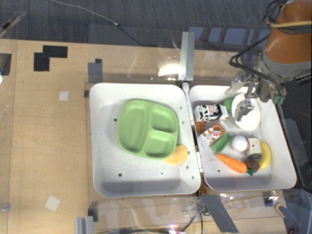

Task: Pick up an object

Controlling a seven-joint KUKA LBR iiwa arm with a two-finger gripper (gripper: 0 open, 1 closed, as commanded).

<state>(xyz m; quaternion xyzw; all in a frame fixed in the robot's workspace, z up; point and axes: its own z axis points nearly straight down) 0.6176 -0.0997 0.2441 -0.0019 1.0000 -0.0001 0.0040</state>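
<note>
My gripper (245,106) hangs over the back of the right bin (287,179), above a white bowl (251,121); nothing shows held in it. Beside the bowl lie a black-and-white carton (208,112) and a small green item (227,104). Nearer the front are a brown-and-white packet (213,132), a green cucumber (222,143), a white egg (239,143), an orange carrot (231,163), a small can (253,146) and a yellow banana (266,155).
The left bin (105,179) holds a green divided plate (147,127) with a yellow-orange fruit (176,155) at its front right corner. A metal post (187,57) stands behind the wall between the bins. The arm's orange band (291,30) is at the upper right.
</note>
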